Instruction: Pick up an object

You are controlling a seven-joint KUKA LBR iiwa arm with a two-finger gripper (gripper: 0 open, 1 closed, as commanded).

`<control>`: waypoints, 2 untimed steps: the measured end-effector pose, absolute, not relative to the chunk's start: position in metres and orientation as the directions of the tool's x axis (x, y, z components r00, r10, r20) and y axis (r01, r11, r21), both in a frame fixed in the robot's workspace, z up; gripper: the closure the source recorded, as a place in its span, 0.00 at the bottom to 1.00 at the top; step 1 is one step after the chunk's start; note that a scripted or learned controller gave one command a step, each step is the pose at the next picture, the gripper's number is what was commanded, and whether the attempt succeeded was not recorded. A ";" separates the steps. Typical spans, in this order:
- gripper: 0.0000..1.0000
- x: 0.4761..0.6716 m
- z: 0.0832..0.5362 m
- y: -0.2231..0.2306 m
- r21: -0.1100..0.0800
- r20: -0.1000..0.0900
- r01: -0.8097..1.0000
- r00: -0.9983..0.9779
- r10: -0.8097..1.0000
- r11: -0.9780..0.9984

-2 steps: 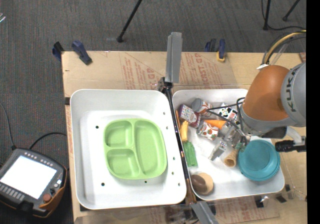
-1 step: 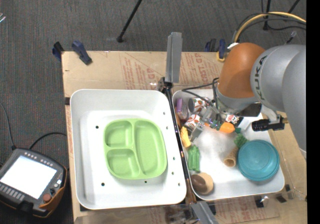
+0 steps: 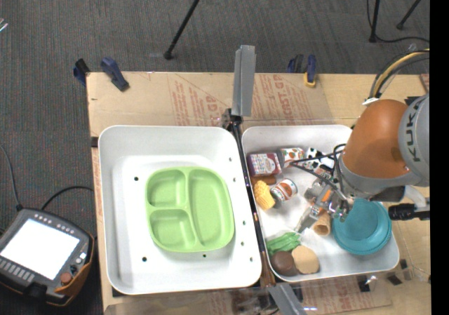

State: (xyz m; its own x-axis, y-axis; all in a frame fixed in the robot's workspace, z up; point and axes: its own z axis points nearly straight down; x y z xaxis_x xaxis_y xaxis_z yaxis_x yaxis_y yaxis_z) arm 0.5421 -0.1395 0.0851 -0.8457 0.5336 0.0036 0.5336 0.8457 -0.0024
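Right bin (image 3: 365,264) holds the clutter; left bin (image 3: 112,166) holds a green divided plate (image 3: 189,208). The task names no particular object, so I judge the target from where the tool sits.

Gripper (image 3: 317,210) is low in the right bin, near its middle. Closest object: a small tan cone-shaped cup (image 3: 322,226), lying just below and slightly right of the fingertips, touching or nearly so. Its long axis seems to run roughly up-down in the view, open end toward the near rim, but it is small and partly covered by the tool, so I do not vouch for that. Whether it sits between the fingers or merely beside them I cannot tell. Whether the fingers are apart or together I also cannot tell; the metal parts blur together at this scale.

Other neighbours: a small red-labelled can (image 3: 283,191) to the gripper's left, a yellow corn cob (image 3: 264,195) beyond that, a teal bowl (image 3: 362,226) just to the right, against the cone. A green leafy item (image 3: 283,241), a brown disc (image 3: 284,262) and a tan disc (image 3: 306,259) lie toward the near rim.

Arm pose: orange wrist band (image 3: 375,142) above the bin's far right corner, tool slanting down and leftward into the bin.

My judgement: any grasp turns on that cone-to-finger offset; the bowl crowding its right side could obstruct a finger.
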 end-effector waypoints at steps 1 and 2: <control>0.00 0.554 0.086 -0.090 0.000 0.002 0.524 -0.852 0.524 0.852; 0.00 0.626 0.084 -0.117 -0.008 0.024 0.548 -0.836 0.548 0.836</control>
